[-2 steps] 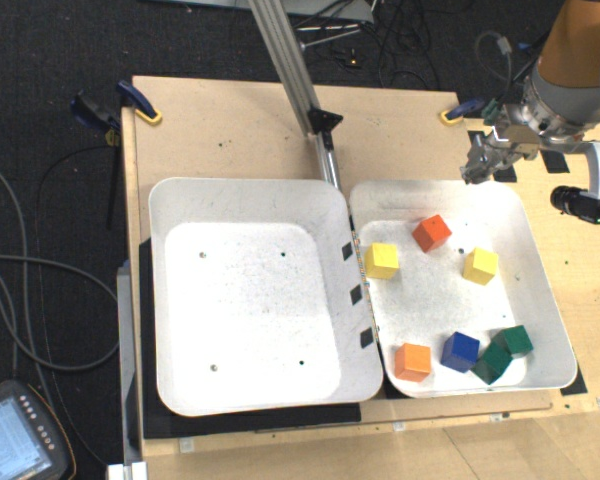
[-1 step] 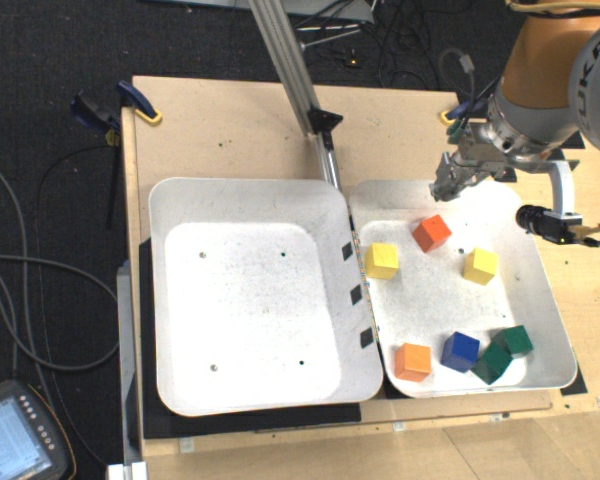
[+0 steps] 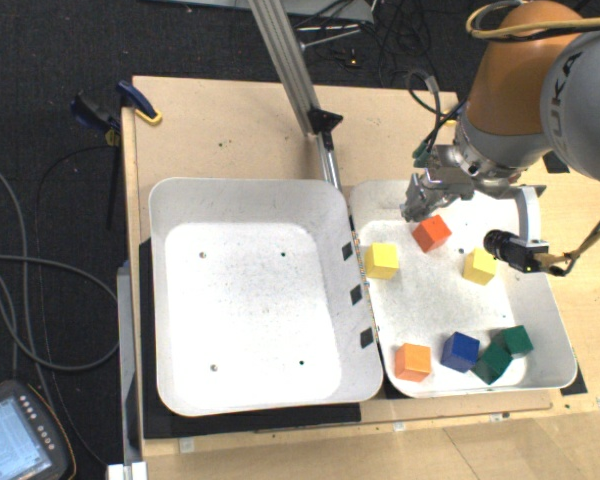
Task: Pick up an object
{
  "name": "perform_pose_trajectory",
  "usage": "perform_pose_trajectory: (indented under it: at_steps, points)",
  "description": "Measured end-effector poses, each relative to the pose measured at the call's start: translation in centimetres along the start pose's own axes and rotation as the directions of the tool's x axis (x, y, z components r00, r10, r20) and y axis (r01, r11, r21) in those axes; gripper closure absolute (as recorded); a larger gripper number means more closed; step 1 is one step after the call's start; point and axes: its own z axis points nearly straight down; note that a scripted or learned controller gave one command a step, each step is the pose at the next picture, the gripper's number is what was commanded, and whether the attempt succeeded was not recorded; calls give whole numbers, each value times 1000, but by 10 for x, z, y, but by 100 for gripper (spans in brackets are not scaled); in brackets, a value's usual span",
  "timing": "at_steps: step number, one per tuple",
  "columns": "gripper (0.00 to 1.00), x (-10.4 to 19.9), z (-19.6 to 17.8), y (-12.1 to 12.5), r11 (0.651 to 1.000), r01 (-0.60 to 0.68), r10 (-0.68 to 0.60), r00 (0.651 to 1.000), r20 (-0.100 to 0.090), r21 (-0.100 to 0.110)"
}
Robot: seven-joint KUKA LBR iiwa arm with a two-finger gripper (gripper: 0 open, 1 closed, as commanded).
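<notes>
My gripper (image 3: 421, 204) hangs over the back of the right bin (image 3: 540, 363). Just below and right of its tip lies a red-orange cube (image 3: 432, 233), close to the fingers, and I cannot see whether they touch it. A yellow cube (image 3: 382, 260) sits near the bin's left wall. A smaller yellow cube (image 3: 479, 266) lies to the right. Along the front are an orange cube (image 3: 413, 360), a blue cube (image 3: 461, 351) and two green cubes (image 3: 504, 353).
The left bin (image 3: 180, 218) stands beside the right one, sharing a raised edge. A slanted metal pole (image 3: 285, 53) crosses the back of the bench. A black fitting (image 3: 510, 248) juts in at the right bin's right side.
</notes>
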Motion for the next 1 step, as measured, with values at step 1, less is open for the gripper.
perform_pose_trajectory:
  at_steps: [1]
  points:
    - [100,44,-6,-16,1000,1,-1,1000,0,-1]
